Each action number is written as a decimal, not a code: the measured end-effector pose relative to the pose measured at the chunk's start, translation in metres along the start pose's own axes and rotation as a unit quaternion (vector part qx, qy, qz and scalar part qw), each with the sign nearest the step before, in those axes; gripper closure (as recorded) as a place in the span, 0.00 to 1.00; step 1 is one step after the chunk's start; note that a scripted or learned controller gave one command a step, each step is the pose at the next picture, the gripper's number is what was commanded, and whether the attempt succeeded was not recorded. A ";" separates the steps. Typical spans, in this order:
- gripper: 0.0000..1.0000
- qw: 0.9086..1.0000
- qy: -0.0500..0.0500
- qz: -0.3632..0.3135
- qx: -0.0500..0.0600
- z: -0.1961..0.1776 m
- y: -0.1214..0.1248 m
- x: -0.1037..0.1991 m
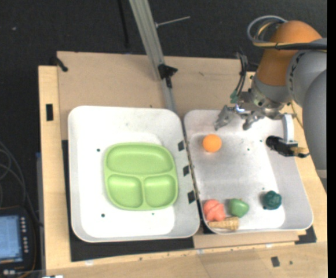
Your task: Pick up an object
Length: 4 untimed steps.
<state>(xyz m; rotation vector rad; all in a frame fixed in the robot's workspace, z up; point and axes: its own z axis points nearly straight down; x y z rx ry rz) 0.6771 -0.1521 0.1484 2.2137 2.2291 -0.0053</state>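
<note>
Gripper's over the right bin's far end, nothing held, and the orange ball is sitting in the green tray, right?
Not quite. The camera view shows the orange ball on the floor of the right bin, near the gripper. The green tray is in the left bin.

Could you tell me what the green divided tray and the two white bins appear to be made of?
The green divided tray looks like moulded plastic: uniform colour, rounded compartments, soft sheen. The white bins also look like plastic, matte with rounded rims, though painted metal can't be excluded.
</note>
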 end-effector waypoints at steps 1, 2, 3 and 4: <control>0.00 1.000 0.000 0.000 0.001 0.050 -0.001 -0.001; 1.00 1.000 -0.001 -0.001 -0.003 0.034 0.002 -0.002; 1.00 1.000 0.000 0.002 -0.005 -0.030 0.006 0.000; 1.00 1.000 0.000 0.002 -0.005 -0.075 0.006 -0.003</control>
